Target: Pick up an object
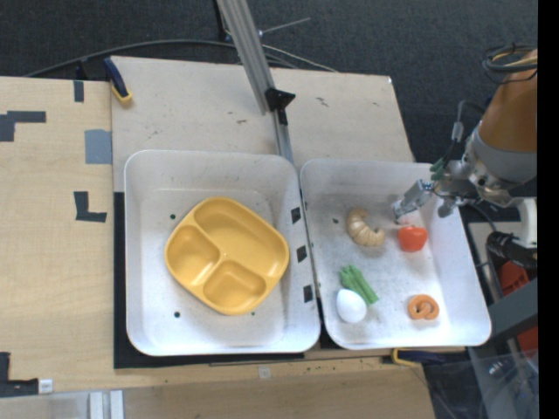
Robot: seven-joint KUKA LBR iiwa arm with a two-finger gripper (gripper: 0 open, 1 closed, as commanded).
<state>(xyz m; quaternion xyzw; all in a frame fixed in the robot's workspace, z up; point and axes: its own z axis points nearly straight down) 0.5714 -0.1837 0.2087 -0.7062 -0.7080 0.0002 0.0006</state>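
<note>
You have nothing lifted yet: the jaws (409,206) hang just above the red tomato (412,237) in the right bin (463,269), and I cannot tell their state

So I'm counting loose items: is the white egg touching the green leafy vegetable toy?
Touching: the camera view shows the white egg pressed against the green leafy vegetable toy, no gap between.
</note>
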